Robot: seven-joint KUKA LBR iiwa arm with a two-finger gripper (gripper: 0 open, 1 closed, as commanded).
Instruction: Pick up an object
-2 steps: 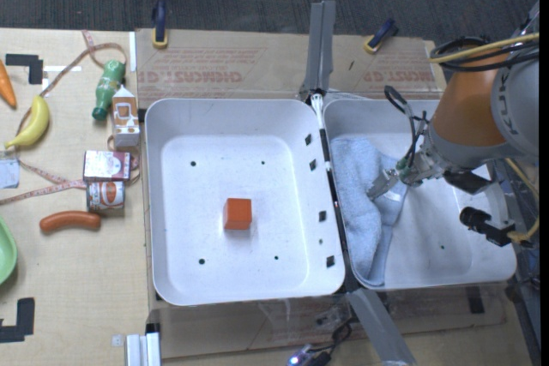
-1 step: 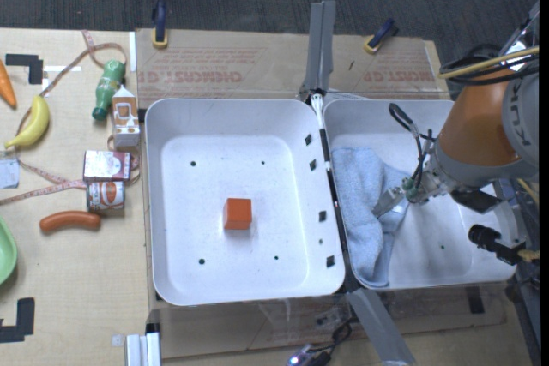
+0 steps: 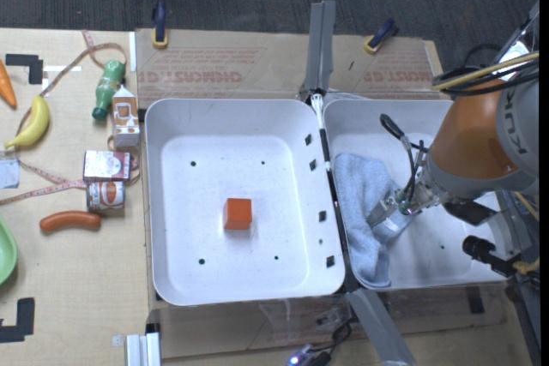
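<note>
Right bin [image 3: 446, 266] holds a pale blue towel [image 3: 356, 193], bunched along the bin's left wall. The gripper [image 3: 386, 219] is down low on the towel's right edge, arm reaching in from the right w/ orange band above the wrist. Can't tell how far open it is or whether any cloth is pinched.

Left bin [image 3: 171, 184] has a small orange block [image 3: 238, 213] near the middle, well apart from the arm.

Handling, as a judgement: towel is soft, light, floppy, not fragile; it will drape and drag, so best to pinch a raised fold, not a flat bit. Block looks stiff, light, flat-sided; grab across opposite faces.
</note>
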